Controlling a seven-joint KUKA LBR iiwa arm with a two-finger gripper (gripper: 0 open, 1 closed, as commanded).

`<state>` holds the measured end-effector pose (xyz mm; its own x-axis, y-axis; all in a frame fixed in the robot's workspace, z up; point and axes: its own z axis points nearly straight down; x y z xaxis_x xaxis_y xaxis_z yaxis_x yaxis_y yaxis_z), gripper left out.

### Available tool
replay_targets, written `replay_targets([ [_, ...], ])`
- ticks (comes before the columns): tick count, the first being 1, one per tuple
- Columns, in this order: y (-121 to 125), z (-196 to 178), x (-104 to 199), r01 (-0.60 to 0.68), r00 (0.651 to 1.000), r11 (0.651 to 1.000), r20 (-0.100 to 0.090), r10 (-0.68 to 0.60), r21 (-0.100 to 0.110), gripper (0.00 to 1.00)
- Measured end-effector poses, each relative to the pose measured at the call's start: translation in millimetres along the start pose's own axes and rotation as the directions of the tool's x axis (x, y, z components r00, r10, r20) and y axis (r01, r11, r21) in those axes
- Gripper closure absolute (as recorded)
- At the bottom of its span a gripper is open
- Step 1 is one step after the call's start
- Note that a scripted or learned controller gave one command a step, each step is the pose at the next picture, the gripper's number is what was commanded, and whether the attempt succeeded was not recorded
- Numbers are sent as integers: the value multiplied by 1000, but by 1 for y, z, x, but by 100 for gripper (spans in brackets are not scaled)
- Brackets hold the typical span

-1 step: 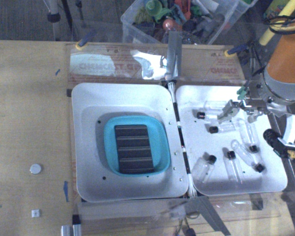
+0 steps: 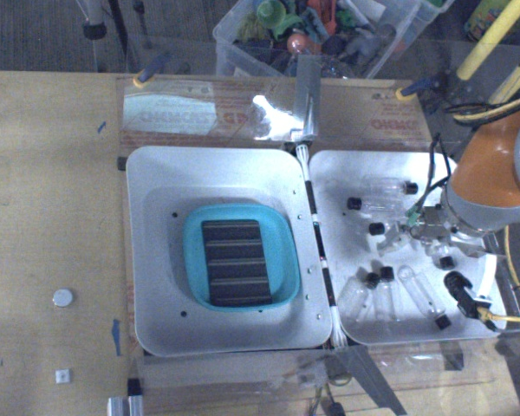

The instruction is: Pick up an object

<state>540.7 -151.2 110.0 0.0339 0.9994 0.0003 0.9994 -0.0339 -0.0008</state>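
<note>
Nearest item — clear vial [image 2: 426,300] with black cap, lying flat on the floor of the right bin [image 2: 329,176] at its front edge; long axis runs on a diagonal, cap toward the near right corner, open-looking glass end toward the bin's middle; judged a likely candidate for the pick, though the task names no one object.

Companion vials — several more of the same kind, scattered flat: one pair [image 2: 370,282] just left of the first, caps pointing up-view; one [image 2: 381,189] near the back of the bin, lying roughly crosswise with its cap to the right; all are on their sides because a round vial dropped loose does not stand, and they will likely roll if nudged.

Gripper [image 2: 425,225] — reaching in from the right below the orange band [image 2: 490,176], low over the middle of the right bin among the vials; whether the jaws are spread or closed cannot be told, and nothing can be seen between them.

Left bin [image 2: 156,180] — holds a turquoise tray [image 2: 195,241] carrying a dark ribbed block [image 2: 236,262], long axis front to back; well apart from the gripper.

Table [image 2: 43,189] — tan surface; small grey disc [image 2: 62,298] left of the bins; clear tub of coloured toys [image 2: 329,16] behind.
</note>
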Motion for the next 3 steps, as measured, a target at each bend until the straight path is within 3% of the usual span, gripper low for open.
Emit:
replay_targets([
  [1,56,19,-36,-46,999,999,-27,46,-4,0],
  [2,56,8,-45,-51,999,999,-9,51,-11,100],
  [3,59,8,-30,-37,999,999,-28,37,-5,0],
])
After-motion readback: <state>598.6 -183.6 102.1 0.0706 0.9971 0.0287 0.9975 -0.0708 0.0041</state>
